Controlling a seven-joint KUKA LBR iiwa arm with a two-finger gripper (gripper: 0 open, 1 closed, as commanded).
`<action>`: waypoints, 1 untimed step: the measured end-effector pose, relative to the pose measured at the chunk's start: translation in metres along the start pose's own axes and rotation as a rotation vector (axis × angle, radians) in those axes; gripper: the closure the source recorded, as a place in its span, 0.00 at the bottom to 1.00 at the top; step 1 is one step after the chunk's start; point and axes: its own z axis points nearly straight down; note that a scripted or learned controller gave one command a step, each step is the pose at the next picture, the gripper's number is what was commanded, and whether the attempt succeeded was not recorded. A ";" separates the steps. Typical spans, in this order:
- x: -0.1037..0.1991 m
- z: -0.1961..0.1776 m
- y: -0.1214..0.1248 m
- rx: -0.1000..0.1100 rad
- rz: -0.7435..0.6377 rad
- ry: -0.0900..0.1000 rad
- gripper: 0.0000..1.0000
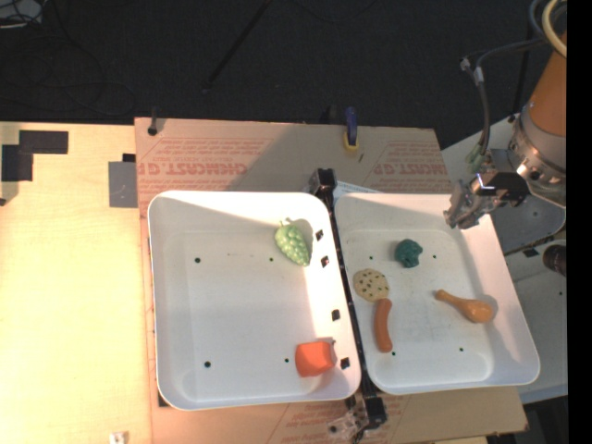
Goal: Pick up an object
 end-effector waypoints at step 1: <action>-0.020 0.175 0.022 0.022 0.009 0.002 1.00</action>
